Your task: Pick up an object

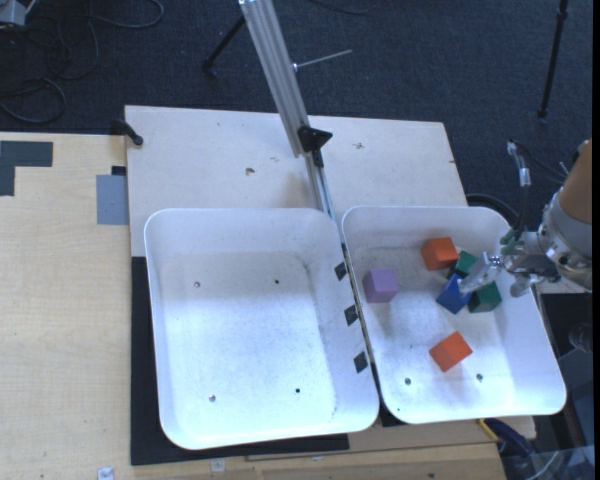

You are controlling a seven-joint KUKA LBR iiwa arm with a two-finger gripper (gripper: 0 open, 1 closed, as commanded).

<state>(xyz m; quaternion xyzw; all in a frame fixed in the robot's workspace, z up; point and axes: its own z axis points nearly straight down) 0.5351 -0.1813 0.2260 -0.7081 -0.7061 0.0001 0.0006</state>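
Arm: I see it reaching in from the right, the gripper (498, 264) low over the right bin's (540, 393) far right side.
Gripper state: from my feed I cannot tell how it is set, nor whether anything sits in it.
Nearest objects: a blue block (451, 294) and two green blocks (466, 263) (485, 298) cluster right at the gripper tip, touching or nearly so.
Other objects: an orange block (439, 253) just beside that cluster, a purple block (380, 285) near the bin's left wall, a second orange block (450, 351) lower down, apart.
Left bin (180, 238): white, beside the right one.
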